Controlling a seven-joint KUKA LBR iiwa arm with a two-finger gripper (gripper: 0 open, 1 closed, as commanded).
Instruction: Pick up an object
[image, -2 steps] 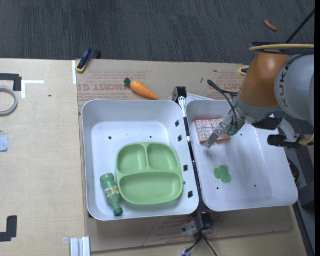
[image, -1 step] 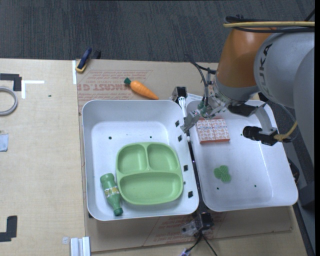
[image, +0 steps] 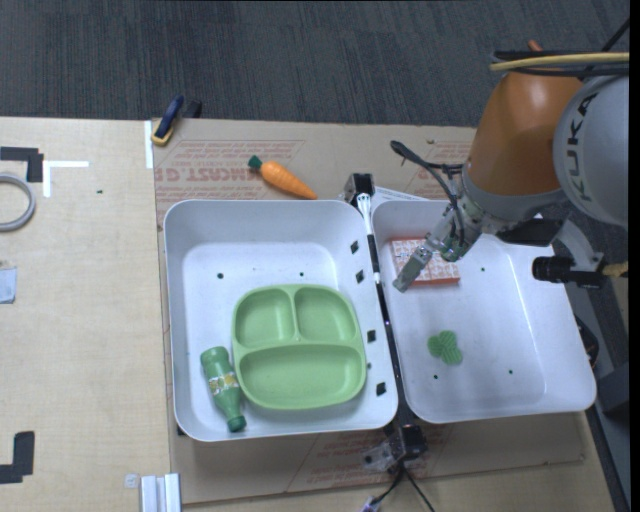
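Note:
In the right bin (image: 540, 380), a flat red and white box (image: 442, 276) lies near the back left corner. My gripper (image: 428, 268) hangs low over that box, tilted toward the left. It looks open, one grey finger (image: 411, 270) lying across the box's left half and the other by its right end. Nothing is held. A small green leafy toy (image: 446, 347) rests in the middle of the same bin, in front of the gripper.
The left bin (image: 190, 250) holds a green divided plate (image: 298, 347) and a green bottle (image: 222, 388) at its front left. A toy carrot (image: 283, 177) lies on the cardboard behind the bins. A blue and yellow tool (image: 168, 118) sits further back left.

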